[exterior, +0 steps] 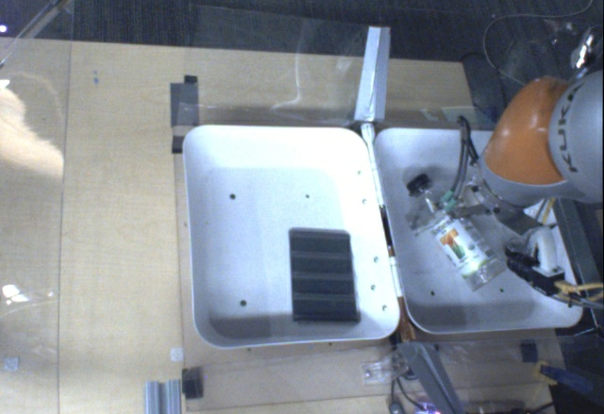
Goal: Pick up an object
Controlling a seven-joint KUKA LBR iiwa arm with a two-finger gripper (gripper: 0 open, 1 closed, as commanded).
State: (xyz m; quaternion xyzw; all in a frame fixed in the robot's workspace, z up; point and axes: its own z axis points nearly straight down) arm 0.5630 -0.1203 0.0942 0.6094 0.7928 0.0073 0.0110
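Note:
In the left bin (217, 167), a black ribbed block (323, 275) lies flat near the front edge. The right bin (425, 313) holds a clear plastic bottle (464, 252) with an orange and green label, lying on its side and slanted. A small dark cap-like piece (416, 184) rests near that bin's back left. My gripper (445, 205) is low inside the right bin, just above the bottle's upper end and right of the dark piece. The grey arm with its orange band (527, 134) hides the bin's right part.
A metal divider post (373, 73) rises behind the seam between the bins. Cables (543, 278) trail across the right bin's right rim. The wooden bench (104, 242) extends to the left, with a clear shield along its edges.

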